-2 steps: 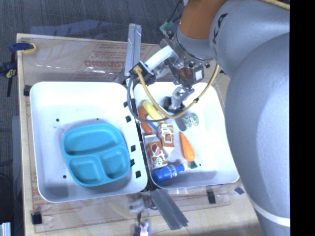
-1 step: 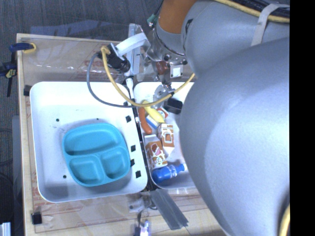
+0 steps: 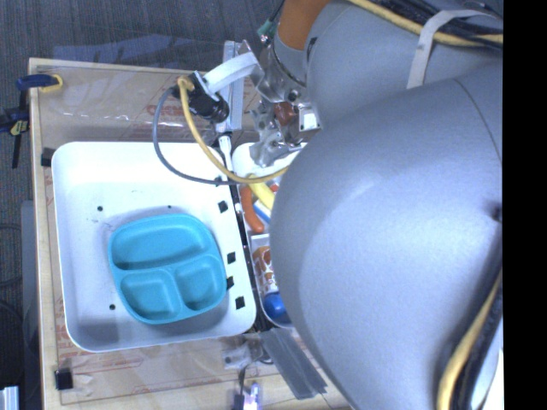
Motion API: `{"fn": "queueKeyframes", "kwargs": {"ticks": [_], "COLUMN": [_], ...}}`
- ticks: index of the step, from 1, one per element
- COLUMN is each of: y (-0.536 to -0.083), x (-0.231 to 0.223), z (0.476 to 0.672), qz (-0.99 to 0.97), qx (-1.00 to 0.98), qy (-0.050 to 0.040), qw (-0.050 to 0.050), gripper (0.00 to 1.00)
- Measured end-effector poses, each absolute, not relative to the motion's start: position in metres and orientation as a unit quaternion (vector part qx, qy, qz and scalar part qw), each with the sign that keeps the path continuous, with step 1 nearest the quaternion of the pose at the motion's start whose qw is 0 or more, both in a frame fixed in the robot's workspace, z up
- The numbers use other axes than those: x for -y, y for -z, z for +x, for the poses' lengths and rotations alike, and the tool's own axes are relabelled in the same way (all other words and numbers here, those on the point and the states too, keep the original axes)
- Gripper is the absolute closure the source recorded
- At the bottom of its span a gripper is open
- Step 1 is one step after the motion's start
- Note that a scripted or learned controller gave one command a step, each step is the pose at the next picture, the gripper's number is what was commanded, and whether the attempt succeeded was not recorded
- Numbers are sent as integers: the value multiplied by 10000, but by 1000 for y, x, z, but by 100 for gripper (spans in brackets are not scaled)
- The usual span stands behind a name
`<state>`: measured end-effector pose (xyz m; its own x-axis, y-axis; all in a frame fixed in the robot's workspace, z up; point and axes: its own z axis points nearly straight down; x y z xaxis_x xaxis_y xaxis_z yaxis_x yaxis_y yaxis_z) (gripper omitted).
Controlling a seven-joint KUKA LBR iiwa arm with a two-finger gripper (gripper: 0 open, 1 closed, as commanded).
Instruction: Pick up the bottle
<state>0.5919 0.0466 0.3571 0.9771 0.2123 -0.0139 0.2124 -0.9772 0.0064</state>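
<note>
My gripper (image 3: 272,146) hangs over the far left corner of the right bin (image 3: 256,229), just beyond the wall between the two bins. Directly under it lies a white rounded object (image 3: 246,161), possibly the bottle, though I cannot tell for sure. An orange and yellow item (image 3: 255,205) lies just in front of it. The large grey arm (image 3: 385,229) hides most of the right bin.
The left bin (image 3: 77,195) holds a blue divided tray (image 3: 167,267). A printed package (image 3: 261,266) and a blue round object (image 3: 274,306) lie along the right bin's left wall. Yellow and grey cables (image 3: 184,135) loop over the left bin's far edge.
</note>
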Motion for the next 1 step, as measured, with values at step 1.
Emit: {"fn": "queueKeyframes", "kwargs": {"ticks": [1], "y": [-437], "x": [-55], "z": [614], "qz": [9727], "qx": [-2321], "qy": [66], "qw": [-4], "gripper": [100]}}
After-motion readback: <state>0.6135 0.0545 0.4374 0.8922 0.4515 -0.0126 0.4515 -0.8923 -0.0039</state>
